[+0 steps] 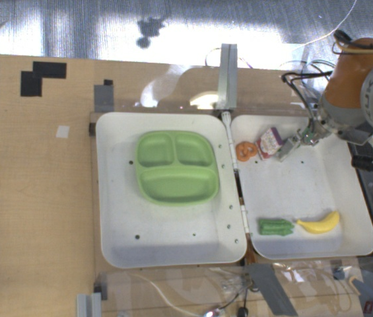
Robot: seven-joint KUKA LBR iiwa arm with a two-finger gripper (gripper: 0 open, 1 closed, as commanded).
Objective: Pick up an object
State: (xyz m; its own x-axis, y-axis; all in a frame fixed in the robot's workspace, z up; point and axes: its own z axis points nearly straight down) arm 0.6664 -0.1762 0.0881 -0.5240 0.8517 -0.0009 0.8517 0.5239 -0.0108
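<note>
Tabletop: pale wood tabletop carries two shallow white bins side by side, with a metal post at the seam between them.
Left bin: the left bin holds one green divided tray, lying flat near its middle, well apart from the arm.
Right bin: the right bin holds four small things in two pairs, one pair at the far left corner, the other along the near wall.
Arm: grey with an orange band, it reaches in from the right and angles down over the far part of the right bin.
Pincer: the pincer sits low just beside the packet; I cannot tell how wide it stands, and nothing shows between its tips.
Banana: a yellow banana lies near the front wall, touching or just beside the green block.
Green block: a green ridged toy lies left of the banana, close to the bin's seam.
Packet: a small purple and white packet is the likeliest target, tilted, next to the pincer.
Doughnut: an orange doughnut-like ring sits just left of the packet, near the divider.
Risk: approaching at a slant, the tips may shove the packet into the ring or the wall instead of straddling it, or close on both at once and slip.
</note>
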